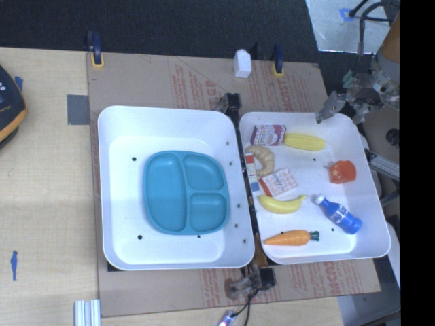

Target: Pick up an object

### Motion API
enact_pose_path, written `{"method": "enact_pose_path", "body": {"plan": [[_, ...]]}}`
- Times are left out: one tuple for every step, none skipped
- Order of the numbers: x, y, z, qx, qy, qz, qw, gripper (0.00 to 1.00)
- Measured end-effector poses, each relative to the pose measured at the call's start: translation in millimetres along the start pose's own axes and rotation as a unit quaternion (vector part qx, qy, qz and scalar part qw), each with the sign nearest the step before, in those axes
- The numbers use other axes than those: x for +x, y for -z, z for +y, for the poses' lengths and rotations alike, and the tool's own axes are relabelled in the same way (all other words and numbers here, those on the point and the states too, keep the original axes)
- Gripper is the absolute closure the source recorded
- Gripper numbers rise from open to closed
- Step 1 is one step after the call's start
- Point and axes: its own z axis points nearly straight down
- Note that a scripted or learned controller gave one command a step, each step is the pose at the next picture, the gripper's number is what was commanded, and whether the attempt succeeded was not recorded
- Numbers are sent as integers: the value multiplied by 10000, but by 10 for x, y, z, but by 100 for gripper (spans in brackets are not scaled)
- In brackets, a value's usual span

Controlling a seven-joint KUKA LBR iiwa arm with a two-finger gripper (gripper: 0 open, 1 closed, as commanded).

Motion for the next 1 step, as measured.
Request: {"method": "enact_pose_path", "body": {"plan": [[-190,-1181,-493,24,0,2,10000,0]]}}
